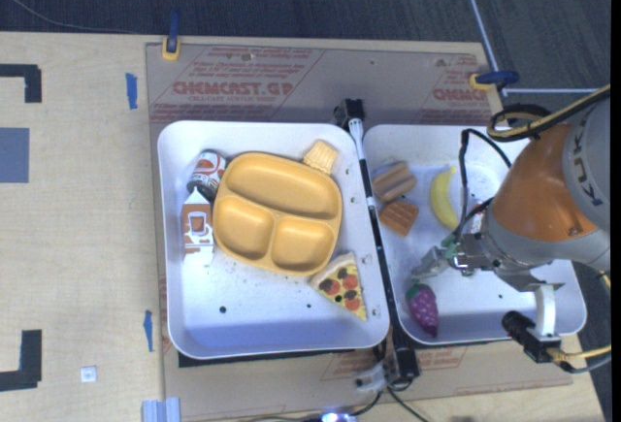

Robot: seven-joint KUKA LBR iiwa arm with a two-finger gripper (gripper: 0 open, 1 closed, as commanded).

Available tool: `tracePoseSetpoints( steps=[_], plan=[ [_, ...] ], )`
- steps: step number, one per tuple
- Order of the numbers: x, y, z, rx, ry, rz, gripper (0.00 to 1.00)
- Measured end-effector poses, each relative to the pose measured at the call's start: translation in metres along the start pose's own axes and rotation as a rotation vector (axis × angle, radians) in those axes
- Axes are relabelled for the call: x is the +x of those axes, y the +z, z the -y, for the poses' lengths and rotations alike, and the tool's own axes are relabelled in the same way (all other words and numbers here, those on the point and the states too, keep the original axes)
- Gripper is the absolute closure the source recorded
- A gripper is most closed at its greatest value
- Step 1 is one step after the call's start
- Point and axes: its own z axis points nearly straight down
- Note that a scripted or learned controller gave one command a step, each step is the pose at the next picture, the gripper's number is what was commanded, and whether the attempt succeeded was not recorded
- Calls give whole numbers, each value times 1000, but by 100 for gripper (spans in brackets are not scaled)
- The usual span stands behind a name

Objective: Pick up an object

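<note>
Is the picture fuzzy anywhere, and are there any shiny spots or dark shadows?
In the camera view, the left bin and yellow tray look fairly sharp, with soft shine on the tray's humps; the claw is slightly blurry; a dark shadow runs under the left bin's front edge; the light is even, with no harsh glare.

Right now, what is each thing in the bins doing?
Yellow divided plate: lying flat in the left bin, its compartments bare.
Pizza slice: flat, beside the plate.
Banana: lying in the right bin.
Purple grapes: lying loose, not held.
Gripper: low over the right bin, above the grapes.
</note>
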Motion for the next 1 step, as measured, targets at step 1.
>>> tracePoseSetpoints(
  steps=[1],
  plan=[
    [-4,-11,-2,-11,3,12,100]
  ],
)
